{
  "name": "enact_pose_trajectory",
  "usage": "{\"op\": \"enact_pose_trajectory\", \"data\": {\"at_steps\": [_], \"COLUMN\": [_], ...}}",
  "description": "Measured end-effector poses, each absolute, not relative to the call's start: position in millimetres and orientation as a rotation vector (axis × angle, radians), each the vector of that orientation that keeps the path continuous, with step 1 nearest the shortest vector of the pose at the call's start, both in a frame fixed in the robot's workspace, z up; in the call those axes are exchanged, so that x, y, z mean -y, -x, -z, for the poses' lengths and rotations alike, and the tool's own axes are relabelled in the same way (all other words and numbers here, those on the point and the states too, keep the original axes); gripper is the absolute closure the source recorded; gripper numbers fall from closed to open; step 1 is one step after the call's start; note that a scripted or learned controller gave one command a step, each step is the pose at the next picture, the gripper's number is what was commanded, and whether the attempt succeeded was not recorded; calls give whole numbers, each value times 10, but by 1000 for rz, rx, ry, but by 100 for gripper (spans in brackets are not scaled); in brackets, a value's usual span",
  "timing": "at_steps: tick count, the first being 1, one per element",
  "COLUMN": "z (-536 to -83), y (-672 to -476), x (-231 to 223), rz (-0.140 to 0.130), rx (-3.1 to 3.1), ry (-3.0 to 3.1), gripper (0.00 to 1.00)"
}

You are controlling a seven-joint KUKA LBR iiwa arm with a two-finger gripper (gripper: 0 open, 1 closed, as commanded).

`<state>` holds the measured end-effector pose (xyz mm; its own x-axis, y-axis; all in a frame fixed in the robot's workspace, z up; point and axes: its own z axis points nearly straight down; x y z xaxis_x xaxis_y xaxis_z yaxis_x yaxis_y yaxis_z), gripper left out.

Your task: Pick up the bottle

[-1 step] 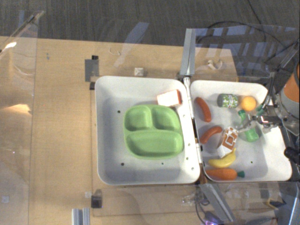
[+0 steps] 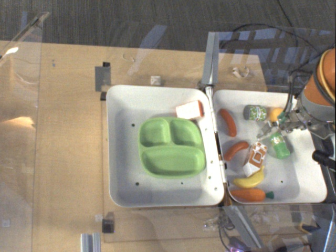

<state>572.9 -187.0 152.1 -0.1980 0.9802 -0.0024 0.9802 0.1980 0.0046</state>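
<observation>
The bottle (image 2: 280, 148) is small and green and lies in the right bin (image 2: 307, 185), near its middle, with its pale neck pointing up-left. My gripper (image 2: 281, 124) hangs over the bin's upper right part, just above the bottle and close to its neck end. The grey arm with its orange band (image 2: 324, 83) comes in from the right. I see nothing lifted off the bin floor.
The right bin also holds a green can (image 2: 255, 112), a yellow-orange piece (image 2: 275, 113), two sausages (image 2: 228, 122), a small carton (image 2: 255, 158), a banana (image 2: 250, 180) and a carrot (image 2: 249, 195). In the left bin (image 2: 123, 156) sit a green divided plate (image 2: 171, 147) and a white box (image 2: 189, 109).
</observation>
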Motion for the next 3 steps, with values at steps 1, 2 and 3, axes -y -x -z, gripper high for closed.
{"op": "enact_pose_trajectory", "data": {"at_steps": [1,2,3], "z": [-924,-1062,-1958], "y": [-6001,-6039,-6538], "x": [2049,2045,1268], "rz": [-13,-20,-6], "rx": [-2304,-2300,-2453], "ry": [-2115,-2101,-1953], "gripper": [0,100,100]}}
